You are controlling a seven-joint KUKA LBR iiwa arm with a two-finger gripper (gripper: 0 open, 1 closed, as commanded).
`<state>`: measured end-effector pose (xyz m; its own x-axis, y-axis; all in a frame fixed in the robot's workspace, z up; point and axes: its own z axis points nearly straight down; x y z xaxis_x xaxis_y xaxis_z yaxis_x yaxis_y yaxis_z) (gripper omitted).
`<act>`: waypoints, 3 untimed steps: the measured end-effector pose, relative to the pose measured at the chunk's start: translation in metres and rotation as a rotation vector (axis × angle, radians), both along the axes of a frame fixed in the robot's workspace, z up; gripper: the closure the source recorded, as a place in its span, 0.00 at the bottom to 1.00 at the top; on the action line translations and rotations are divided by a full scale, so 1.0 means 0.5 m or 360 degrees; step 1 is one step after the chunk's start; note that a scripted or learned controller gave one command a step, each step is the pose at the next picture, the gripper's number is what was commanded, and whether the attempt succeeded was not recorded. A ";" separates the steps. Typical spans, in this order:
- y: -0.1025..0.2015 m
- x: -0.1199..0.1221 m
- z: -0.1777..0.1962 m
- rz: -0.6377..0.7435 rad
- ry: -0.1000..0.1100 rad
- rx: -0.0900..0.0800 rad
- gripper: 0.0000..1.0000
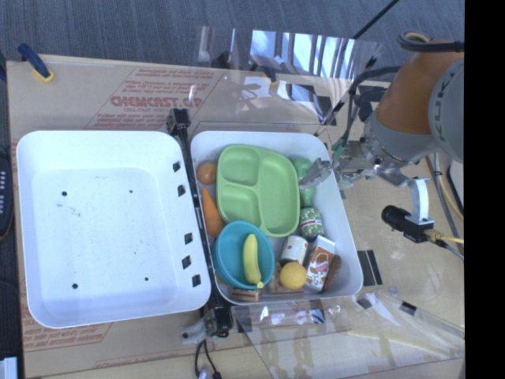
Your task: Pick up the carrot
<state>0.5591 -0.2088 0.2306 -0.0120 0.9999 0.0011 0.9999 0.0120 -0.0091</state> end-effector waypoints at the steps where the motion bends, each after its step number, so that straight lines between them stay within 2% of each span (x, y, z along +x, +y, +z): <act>1: 0.039 0.017 0.198 0.0671 -0.0013 -0.0008 0.00; 2: 0.150 0.178 0.205 0.0595 -0.0007 -0.0003 0.00; 3: 0.251 0.168 0.343 0.0198 -0.0011 -0.0008 0.00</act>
<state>0.6431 -0.0835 0.4021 -0.1359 0.9907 -0.0042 0.9907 0.1359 -0.0025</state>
